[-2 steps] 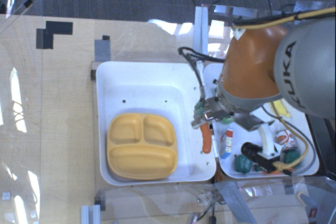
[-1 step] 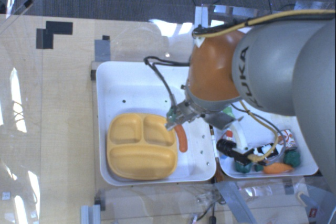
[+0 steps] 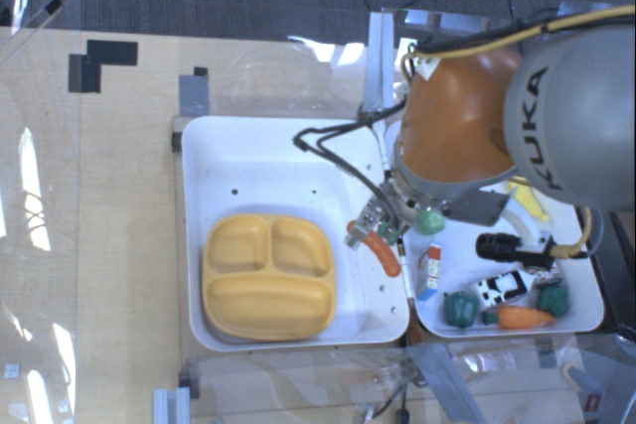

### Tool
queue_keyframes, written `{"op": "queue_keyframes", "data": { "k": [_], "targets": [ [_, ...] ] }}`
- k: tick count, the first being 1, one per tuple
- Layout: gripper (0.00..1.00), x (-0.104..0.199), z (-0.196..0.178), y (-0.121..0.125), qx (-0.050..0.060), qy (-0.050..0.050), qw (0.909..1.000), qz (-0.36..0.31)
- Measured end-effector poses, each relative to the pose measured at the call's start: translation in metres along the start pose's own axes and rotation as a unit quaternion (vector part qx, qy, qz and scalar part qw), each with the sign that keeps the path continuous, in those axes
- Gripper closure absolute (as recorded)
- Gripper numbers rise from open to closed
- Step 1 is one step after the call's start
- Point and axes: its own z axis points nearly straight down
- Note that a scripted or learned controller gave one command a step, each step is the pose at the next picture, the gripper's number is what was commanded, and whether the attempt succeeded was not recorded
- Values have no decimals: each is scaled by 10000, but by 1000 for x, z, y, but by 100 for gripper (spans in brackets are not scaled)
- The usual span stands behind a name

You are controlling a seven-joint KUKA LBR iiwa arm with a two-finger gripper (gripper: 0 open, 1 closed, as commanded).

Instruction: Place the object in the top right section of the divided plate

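A yellow divided plate lies in the left bin, with two small sections at the back and one long section in front. Its top right section holds nothing. To the right of the plate, near the wall between the bins, my gripper is shut on an orange-red sausage-shaped toy. The toy hangs slanted from the fingers, just above the bin floor.
The right bin holds a green ball, a white tube, a green pepper, a carrot, a black-and-white cow toy, a green toy and a banana. A black cable loops over the left bin.
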Motion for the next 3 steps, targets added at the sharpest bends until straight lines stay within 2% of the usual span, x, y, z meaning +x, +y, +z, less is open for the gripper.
{"op": "queue_keyframes", "data": {
  "k": [1,2,3],
  "targets": [
    [100,23,77,15,11,17,9956,-932],
    [0,23,76,15,12,18,9957,-930],
    [0,-1,62,76,-8,-1,9838,-1791]
  ]
}}
